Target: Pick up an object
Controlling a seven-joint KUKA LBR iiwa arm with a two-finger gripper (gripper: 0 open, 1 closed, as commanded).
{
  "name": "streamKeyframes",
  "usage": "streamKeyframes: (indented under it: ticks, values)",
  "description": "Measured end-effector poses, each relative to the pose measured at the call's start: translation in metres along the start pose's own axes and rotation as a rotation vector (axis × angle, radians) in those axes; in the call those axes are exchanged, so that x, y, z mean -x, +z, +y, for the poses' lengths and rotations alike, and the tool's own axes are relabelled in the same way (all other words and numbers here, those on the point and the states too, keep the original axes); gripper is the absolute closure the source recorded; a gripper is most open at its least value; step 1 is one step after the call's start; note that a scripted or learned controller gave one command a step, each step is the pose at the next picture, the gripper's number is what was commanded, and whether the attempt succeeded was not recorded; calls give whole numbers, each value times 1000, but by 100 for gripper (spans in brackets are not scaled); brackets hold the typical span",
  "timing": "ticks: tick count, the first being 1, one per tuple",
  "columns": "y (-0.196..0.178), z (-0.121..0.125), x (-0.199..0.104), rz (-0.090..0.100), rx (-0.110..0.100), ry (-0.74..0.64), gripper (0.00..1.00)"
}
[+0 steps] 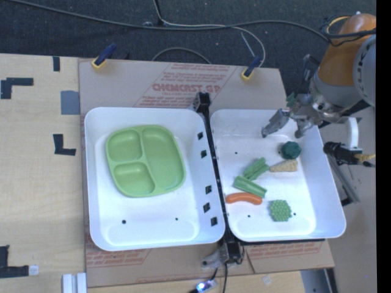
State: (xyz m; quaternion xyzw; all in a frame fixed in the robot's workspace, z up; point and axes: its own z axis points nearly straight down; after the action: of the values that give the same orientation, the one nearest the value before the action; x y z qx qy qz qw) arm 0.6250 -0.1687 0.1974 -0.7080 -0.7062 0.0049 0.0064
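The gripper (288,127) is hovering over the right bin's (324,224) far right corner, fingers spread apart and gripping nothing. Lying below it are a dark green round toy (291,149), a cone-shaped piece (285,166), two green stalks (252,177), an orange sausage (244,198) and a green studded ball (280,210). A green divided plate (145,160) is sitting in the left bin (98,224). The arm's upper part is running out of frame at the right edge.
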Motion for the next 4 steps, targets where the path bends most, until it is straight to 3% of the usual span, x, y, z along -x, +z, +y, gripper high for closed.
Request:
streamKeyframes:
  ticks: [1, 3, 4]
  values:
    - [-9, 3, 0, -3, 14, -4, 0]
    - [109, 7, -5, -3, 9, -4, 0]
    - [95, 8, -5, -3, 14, -6, 100]
